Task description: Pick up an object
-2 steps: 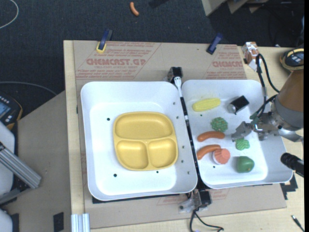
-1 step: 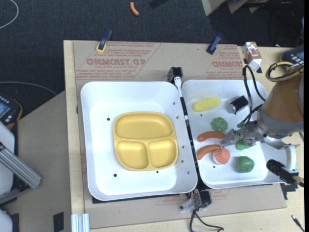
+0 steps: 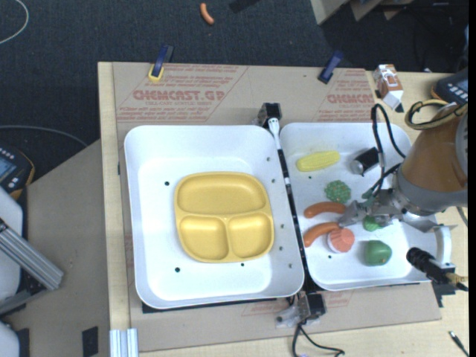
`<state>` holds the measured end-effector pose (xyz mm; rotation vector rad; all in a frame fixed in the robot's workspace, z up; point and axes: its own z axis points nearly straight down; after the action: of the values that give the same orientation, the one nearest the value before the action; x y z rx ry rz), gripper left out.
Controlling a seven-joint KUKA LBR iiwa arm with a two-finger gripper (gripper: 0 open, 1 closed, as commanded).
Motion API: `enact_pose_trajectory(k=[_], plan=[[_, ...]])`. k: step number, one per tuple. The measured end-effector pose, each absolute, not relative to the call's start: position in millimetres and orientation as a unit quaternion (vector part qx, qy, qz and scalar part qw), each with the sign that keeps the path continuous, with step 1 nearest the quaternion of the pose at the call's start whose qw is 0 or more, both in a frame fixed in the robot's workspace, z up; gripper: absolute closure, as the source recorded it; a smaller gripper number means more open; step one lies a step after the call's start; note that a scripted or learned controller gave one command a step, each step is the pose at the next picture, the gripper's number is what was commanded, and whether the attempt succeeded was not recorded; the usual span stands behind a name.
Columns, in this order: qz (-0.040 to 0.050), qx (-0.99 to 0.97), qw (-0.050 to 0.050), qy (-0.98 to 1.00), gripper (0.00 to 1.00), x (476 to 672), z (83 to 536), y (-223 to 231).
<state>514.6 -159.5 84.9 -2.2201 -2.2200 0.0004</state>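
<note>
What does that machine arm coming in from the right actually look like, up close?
The arm is a thick rounded column, orange-brown on its upper part and grey lower down near the wrist. Black cables loop along its side. At its end sits a small grey metal pincer, built of blocky parts and much narrower than the arm itself. I can make out no lettering or markings on it.

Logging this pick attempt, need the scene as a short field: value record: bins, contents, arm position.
left bin: shallow white bin holding a yellow three-compartment plastic plate
right bin: shallow white bin holding toy food
right bin contents: yellow corn cob, green broccoli floret, two orange sausages, round red-orange slice, green round fruit
arm: grey KUKA arm with orange band, reaching in from the right
gripper: low over right bin, beside the sausages
grasp: nothing visibly held
</note>
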Motion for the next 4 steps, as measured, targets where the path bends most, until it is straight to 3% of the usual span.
enact_pose_trajectory(k=[1,3,4], plan=[[-0.0006,-0.708,-0.003,-0.706,1.0,516.0,97,-161],[-0.0019,-0.707,-0.004,-0.708,1.0,522.2,206,-158],[-0.001,-0.707,-0.003,-0.708,1.0,523.3,226,-158]])
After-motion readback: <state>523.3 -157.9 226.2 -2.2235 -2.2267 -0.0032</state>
